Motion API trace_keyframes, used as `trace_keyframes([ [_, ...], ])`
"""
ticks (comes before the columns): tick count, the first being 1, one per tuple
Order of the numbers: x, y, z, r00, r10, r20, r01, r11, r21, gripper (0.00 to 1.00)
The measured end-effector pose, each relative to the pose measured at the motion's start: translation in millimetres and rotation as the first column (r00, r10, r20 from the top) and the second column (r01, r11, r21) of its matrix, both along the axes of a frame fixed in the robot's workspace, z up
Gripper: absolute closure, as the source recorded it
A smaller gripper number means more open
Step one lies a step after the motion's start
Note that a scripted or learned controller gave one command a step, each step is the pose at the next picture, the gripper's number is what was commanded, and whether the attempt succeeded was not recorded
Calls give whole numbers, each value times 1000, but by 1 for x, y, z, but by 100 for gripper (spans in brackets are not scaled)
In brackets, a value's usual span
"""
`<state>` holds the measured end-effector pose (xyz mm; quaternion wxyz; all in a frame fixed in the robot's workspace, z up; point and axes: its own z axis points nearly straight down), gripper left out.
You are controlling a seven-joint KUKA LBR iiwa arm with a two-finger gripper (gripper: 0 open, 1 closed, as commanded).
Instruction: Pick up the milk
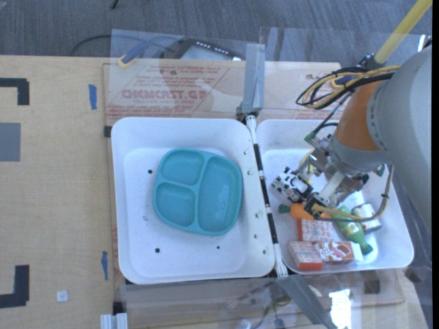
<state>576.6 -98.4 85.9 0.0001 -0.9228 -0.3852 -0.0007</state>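
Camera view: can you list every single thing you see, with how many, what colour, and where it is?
bins: two, white, side by side on the bench.
divided plate: one, teal, middle of the left bin, three compartments.
milk: one, a small white carton with black cow patches, left part of the right bin, next to the gripper.
carrot: one, orange, right bin, just below the milk.
red and white packets: two, front of the right bin, one behind the other.
green bottle: one, right bin, lying to the right of the packets.
blue tape strips: two, on the tan board left of the bins.
arm: one, grey with an orange band, reaching in from the right.
gripper: one, down in the right bin.
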Motion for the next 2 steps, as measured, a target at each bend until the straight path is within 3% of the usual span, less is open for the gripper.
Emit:
trace_keyframes([
  [1,1,0,11,1000,2,1,-2,1000,-1,100],
  [2,-75,100,98,989,150,-4,-150,989,0,100],
])
